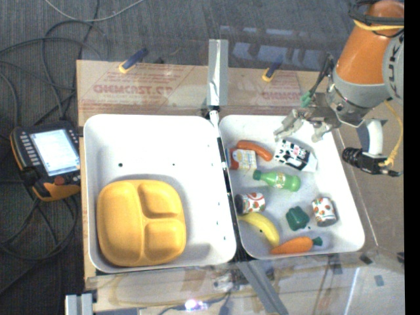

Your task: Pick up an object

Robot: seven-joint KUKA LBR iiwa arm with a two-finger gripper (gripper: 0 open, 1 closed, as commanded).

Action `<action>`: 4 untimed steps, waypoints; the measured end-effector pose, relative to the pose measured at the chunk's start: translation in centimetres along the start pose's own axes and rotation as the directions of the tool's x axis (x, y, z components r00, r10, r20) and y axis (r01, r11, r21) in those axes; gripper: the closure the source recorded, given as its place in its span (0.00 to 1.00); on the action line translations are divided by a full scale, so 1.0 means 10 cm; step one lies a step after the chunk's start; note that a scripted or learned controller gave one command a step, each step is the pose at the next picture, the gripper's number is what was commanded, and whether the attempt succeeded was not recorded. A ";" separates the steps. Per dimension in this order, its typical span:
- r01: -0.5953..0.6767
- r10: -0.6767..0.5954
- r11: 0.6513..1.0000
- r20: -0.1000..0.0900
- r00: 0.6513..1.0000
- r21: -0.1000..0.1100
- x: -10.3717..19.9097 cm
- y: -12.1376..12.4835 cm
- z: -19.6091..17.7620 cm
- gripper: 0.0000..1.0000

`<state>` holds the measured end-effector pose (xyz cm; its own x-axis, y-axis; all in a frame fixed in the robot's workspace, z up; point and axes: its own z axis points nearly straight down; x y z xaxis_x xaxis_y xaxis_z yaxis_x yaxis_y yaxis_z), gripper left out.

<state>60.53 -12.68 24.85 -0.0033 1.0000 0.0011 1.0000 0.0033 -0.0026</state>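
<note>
The right bin (351, 205) holds several toy foods: a black-and-white carton (293, 155), an orange sausage (254, 149), a small orange-labelled box (243, 161), a green bottle (277, 180), a banana (260, 227) and a carrot (294, 245). With them lie a dark green piece (296, 218) and two small cans (251, 203) (323, 210). My gripper (303, 128) hangs over the bin's far right part, just above and behind the carton. Its fingers (286, 129) are spread open with nothing between them.
A yellow divided plate (141, 220) lies in the near part of the left bin (151, 136). A metal post (216, 71) stands at the back between the bins. A tablet controller (46, 151) sits left of the bench.
</note>
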 end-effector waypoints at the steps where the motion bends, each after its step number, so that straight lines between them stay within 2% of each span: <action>1: 0.203 -0.203 0.979 0.000 0.979 -0.002 -0.18 -0.07 1.41 0.00; 2: 0.275 -0.275 0.962 0.001 0.962 0.004 -0.13 0.27 1.60 0.00; 3: 0.275 -0.275 0.961 0.004 0.961 -0.007 -0.12 0.30 1.49 1.00; 4: 0.274 -0.274 0.962 -0.001 0.962 0.002 -0.12 0.28 1.51 0.00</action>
<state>63.27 -13.86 9.78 -0.2775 0.9607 0.0028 0.9607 0.2775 -0.0037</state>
